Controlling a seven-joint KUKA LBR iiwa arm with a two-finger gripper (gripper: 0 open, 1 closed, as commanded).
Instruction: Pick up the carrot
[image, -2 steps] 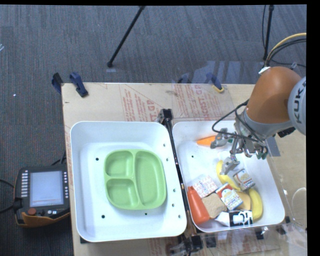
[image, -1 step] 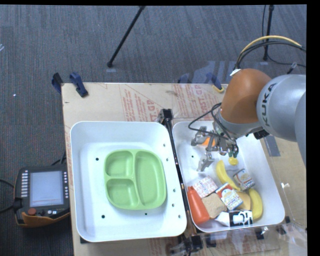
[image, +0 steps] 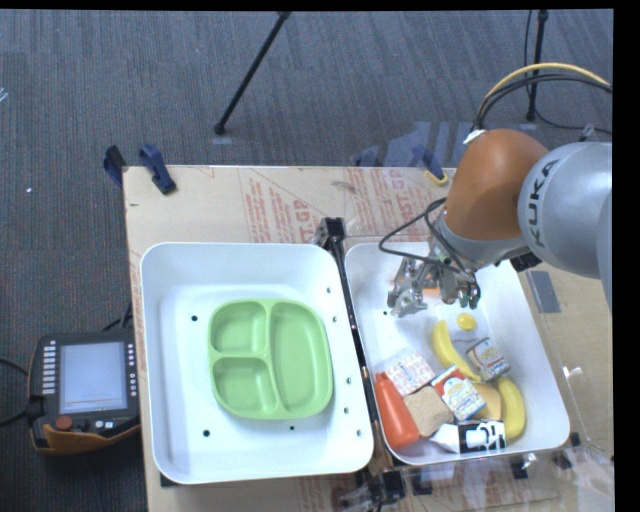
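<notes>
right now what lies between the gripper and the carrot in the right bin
In the camera view, bare white bin floor and a small red-and-white packet lie between the gripper and the carrot.

The carrot (image: 396, 412), a stubby orange-red toy piece, is lying lengthwise in the right bin (image: 535, 320), pressing against that bin's left wall near the front corner. A slice of brown toast (image: 428, 408) is touching its right side, partly overlapping it.

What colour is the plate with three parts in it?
Light green plate, seen best in the camera view, inside the left bin.
</notes>
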